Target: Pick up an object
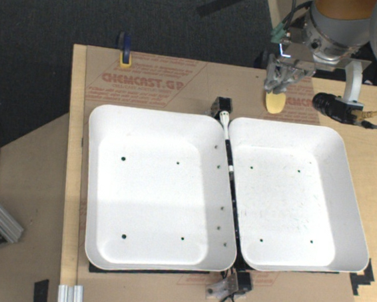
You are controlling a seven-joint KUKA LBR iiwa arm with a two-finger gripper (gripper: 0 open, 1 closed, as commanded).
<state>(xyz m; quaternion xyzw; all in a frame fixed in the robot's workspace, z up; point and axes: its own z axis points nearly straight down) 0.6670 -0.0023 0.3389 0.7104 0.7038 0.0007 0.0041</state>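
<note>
gripper (279, 88) above far rim of right bin (344, 197) | fingers clamped on small yellow object (274, 103) (tips only) | risk: shallow pinch, slips free on any jolt

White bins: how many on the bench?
2. The left bin and the right bin sit side by side, inner edges meeting along the black strip at centre.

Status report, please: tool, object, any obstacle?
Tool raised beyond right bin, yellow object between its fingers. Left bin alongside. Nothing blocks.
</note>
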